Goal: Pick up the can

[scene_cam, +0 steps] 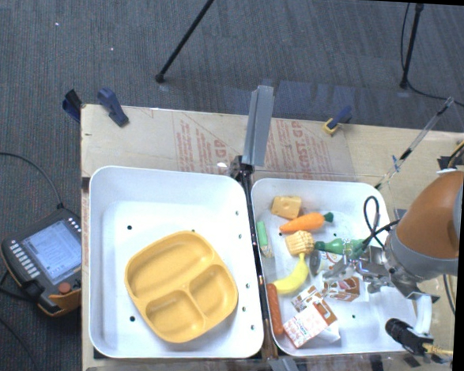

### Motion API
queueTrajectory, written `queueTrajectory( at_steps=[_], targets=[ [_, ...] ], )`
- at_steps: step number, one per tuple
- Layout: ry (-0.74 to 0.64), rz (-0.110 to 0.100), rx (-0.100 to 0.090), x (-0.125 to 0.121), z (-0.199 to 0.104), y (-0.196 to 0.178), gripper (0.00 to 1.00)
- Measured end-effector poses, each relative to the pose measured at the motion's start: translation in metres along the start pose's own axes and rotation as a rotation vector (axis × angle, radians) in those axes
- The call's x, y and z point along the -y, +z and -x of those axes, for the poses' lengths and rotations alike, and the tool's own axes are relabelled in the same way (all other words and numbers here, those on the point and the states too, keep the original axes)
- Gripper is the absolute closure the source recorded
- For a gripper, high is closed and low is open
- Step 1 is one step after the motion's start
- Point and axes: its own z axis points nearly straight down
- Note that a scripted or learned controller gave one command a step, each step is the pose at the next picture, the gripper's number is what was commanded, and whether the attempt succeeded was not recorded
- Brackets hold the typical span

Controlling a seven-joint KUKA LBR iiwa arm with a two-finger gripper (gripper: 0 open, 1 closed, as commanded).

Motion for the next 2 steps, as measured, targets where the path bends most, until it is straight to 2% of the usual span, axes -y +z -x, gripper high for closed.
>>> queueTrajectory(
  at_steps=[1,2],
  targets=[
    [-0.096,-0.017,0.003,-0.03,0.008,-0.016,0.0],
    [-0.275,-0.019,0.001,-0.068,0.015,0.019,0.0]
  ],
)
